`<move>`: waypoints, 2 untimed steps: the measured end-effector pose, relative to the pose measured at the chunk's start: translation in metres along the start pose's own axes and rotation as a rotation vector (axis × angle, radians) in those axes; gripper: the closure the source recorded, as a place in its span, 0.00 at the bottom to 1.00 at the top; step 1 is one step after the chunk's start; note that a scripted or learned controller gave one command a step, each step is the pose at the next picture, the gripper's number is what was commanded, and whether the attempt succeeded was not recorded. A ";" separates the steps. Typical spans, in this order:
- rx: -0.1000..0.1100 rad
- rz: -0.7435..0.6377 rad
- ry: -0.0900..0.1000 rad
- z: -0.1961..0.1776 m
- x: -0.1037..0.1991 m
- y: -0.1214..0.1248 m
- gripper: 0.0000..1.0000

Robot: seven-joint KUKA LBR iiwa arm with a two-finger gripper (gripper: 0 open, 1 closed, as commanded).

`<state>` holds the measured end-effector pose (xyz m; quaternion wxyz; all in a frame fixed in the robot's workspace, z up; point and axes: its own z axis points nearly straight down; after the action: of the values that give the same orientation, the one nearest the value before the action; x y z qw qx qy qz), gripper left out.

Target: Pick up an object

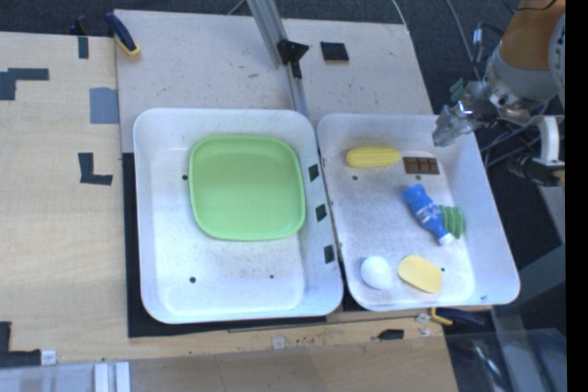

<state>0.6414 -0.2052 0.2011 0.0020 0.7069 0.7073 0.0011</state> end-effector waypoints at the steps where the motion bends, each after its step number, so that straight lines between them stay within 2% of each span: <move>1: 0.003 0.000 0.001 -0.015 0.000 0.000 1.00; 2: 0.004 -0.004 0.002 -0.021 0.061 -0.007 1.00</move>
<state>0.6343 -0.1442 0.2219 -0.0002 0.7054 0.7088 0.0007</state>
